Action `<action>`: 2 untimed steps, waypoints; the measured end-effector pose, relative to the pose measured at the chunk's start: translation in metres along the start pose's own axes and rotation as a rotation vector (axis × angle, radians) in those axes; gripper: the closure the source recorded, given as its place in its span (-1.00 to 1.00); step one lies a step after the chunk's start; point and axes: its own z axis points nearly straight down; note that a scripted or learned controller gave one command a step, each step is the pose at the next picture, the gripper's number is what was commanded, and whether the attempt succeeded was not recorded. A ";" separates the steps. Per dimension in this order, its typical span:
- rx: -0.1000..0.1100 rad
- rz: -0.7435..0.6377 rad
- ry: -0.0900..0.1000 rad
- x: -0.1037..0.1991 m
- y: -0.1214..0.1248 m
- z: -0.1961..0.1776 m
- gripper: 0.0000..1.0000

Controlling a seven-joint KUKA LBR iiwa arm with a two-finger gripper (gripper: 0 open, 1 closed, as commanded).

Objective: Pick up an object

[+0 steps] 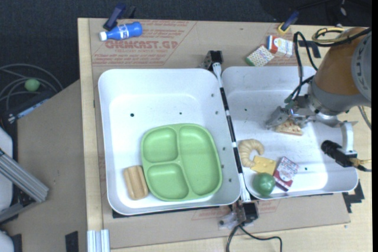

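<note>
In the right bin, my gripper is low over the floor, right at a tan slice of toast; I cannot see whether it holds the slice. Nearer the front of this bin lie a croissant, a yellow wedge, a green apple and a red-and-white packet. The grey arm with its orange band comes in from the right.
The left bin holds a green divided plate and a tan block beside it. Behind the bins, a blue-and-white bottle and small cartons lie on the bench.
</note>
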 end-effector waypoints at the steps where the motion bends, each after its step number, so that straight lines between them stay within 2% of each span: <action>1: -0.003 0.000 0.000 0.001 0.001 -0.010 1.00; 2: -0.004 -0.002 0.001 0.072 -0.013 -0.096 1.00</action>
